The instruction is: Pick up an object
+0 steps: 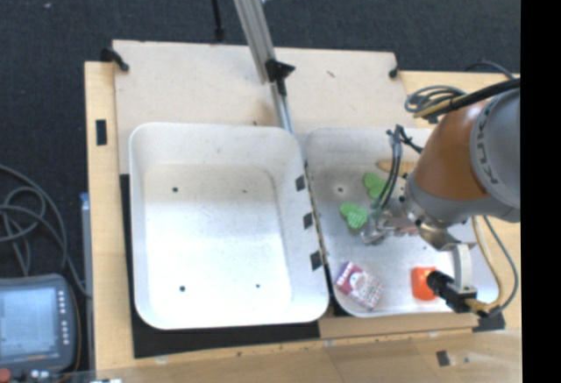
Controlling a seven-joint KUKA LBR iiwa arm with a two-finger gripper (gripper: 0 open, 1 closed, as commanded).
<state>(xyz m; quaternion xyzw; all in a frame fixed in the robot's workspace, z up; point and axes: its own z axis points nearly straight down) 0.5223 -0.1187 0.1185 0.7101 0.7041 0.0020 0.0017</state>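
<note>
The right bin [326, 164] holds two green pieces: one [354, 216] near its middle and another [376, 186] just behind it. A red-and-white packet [359, 284] lies near the bin's front edge, and an orange object [423, 282] sits at the front right. A tan piece [387, 166] pokes out by the arm at the back. My gripper [375, 232] is low in this bin, just right of the nearer green piece, under the grey and orange arm [456, 166]. Nothing is visibly between its fingers.
The left bin [219, 223] sits beside the right one, with a dark divider strip [308, 219] between them. A slanted metal pole [254, 17] rises from behind the bins. Cables [431, 101] loop at the back right.
</note>
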